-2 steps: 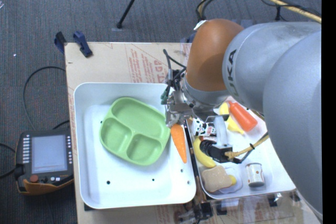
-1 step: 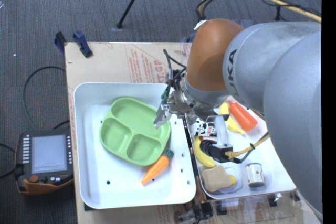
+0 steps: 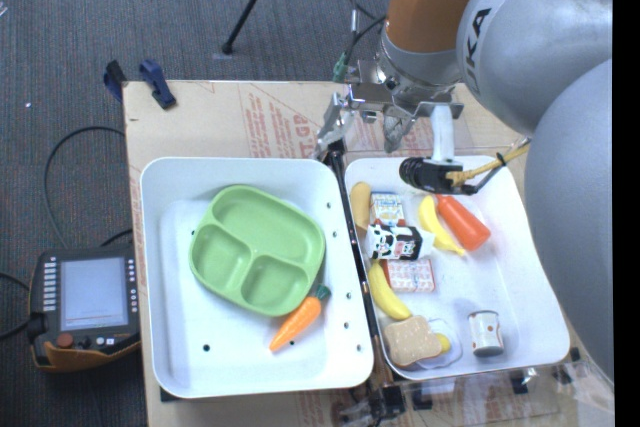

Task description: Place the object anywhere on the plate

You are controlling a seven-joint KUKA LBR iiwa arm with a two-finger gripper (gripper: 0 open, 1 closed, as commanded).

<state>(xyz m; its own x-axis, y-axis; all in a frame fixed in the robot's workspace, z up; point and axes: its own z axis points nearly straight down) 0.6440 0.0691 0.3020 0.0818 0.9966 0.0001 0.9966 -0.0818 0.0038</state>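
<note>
The claw (image 3: 368,130) hangs over the far edge of the counter (image 3: 230,115), just above the gap between the two bins, and its fingers look spread with nothing between them, though at this slant that is hard to be sure of. In the left bin (image 3: 170,335) lies a green plate (image 3: 257,250) with three compartments; a toy carrot (image 3: 297,320) rests just beside its near right corner, its leafy tip touching the rim. The right bin (image 3: 535,315) holds two bananas (image 3: 385,287), an orange cylinder (image 3: 465,223), a small carton (image 3: 393,241), a slice of bread (image 3: 412,343) and a small cup (image 3: 485,332).
</note>
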